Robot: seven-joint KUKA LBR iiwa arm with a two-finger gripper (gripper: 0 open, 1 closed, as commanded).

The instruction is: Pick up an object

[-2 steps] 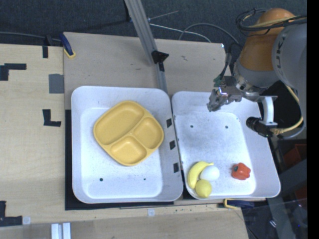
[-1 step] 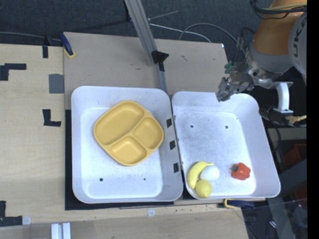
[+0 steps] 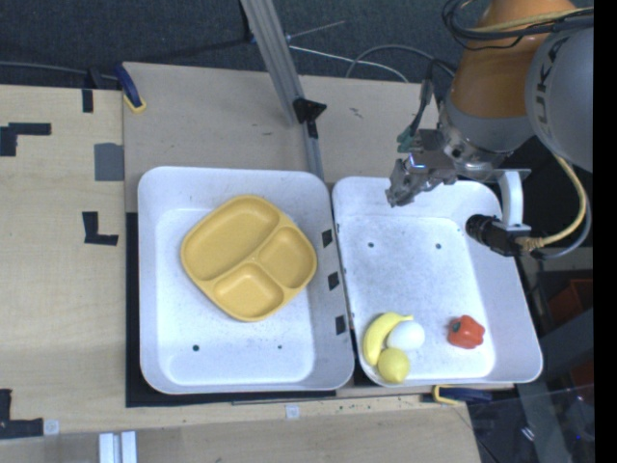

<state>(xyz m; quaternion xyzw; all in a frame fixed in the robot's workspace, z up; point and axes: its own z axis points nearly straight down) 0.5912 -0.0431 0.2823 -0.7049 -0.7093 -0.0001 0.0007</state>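
Yellow plastic tray (image 3: 249,257), three smooth compartments, centre-left in left bin (image 3: 154,287). Lower right bin (image 3: 501,287) corner: curved banana (image 3: 381,332), white egg (image 3: 408,336), round lemon (image 3: 393,365), red pepper (image 3: 466,331). Gripper (image 3: 403,189) at upper middle-right, grip unclear.

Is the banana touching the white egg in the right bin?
Touching. The camera view shows the banana curving against the white egg with no gap between them.

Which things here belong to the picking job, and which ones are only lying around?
For the job:
- gripper, over the right bin's far edge
- banana, white egg, lemon, red pepper, all in the right bin

Lying about:
- yellow divided plate in the left bin
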